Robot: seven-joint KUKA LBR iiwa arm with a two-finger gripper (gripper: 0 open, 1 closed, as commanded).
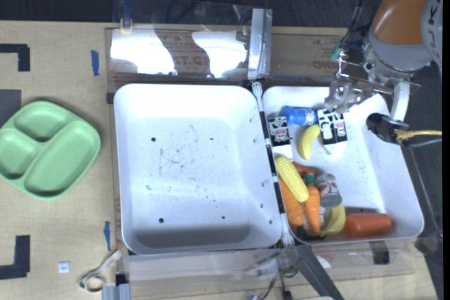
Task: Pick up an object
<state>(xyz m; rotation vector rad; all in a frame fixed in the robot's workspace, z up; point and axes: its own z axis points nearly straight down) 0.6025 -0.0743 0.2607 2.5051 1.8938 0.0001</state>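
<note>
Camera view has the gripper point(342, 96) poised over the right bin point(394, 172), above a small banana point(308, 141); whether it's clenched, I cannot tell. Probably the approach step: next comes a straight descent.

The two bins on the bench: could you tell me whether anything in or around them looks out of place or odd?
Nothing looks spilled or damaged. The one lopsided thing: all the toy food, including the corn cob and banana, is crowded along the right bin's left side and front.
</note>
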